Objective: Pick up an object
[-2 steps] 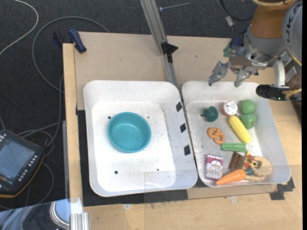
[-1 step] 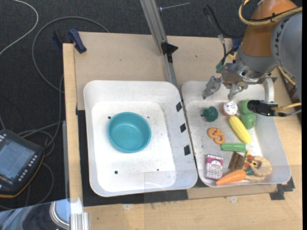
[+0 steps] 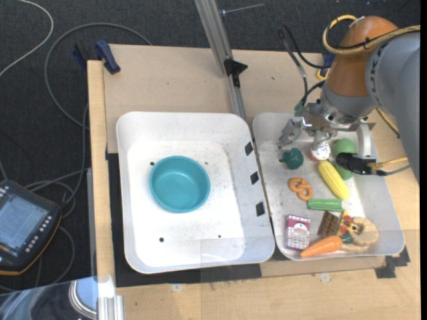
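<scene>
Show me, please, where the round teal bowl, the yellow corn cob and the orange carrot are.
Round teal bowl (image 3: 179, 183): camera view, on its inner bottom.
Yellow corn cob (image 3: 333, 179): camera view, on the middle of its body.
Orange carrot (image 3: 322, 247): camera view, on its thick middle part.

The arm (image 3: 393, 52) is a thick rounded tube of smooth grey casing, ending in a glossy orange dome-shaped band (image 3: 357, 52). Below the band sits a silver metal wrist flange. A yellow cable loops beside the band, with thin black cables alongside it. The hand (image 3: 303, 135) is pale bare metal with small fittings.
</scene>
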Tool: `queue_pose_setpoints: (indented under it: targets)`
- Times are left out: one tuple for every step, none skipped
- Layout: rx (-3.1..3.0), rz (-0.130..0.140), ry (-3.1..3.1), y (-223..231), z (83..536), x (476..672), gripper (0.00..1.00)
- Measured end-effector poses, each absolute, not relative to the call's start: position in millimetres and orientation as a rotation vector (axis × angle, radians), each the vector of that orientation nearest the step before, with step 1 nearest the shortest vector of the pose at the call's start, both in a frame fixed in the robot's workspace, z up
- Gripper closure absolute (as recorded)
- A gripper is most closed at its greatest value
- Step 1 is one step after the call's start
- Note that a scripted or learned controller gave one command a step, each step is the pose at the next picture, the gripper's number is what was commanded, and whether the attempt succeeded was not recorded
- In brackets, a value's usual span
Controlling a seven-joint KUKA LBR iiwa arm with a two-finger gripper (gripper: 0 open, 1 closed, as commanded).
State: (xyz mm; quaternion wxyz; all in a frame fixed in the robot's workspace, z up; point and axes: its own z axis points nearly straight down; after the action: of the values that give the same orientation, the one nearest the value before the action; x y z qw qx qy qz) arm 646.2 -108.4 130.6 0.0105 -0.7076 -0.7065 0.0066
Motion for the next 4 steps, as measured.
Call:
queue_pose_setpoints:
  targets:
    - [-2.207,0.019,-2.206,-106.8,91.2,643.9,0.0]
    - [-2.209,0.012,-2.208,-106.2,106.6,646.3,1.0]
    - [-2.227,-0.009,-2.225,-108.8,173.4,647.2,1.0]
    - [-2.223,-0.006,-2.225,-109.8,218.5,646.8,1.0]
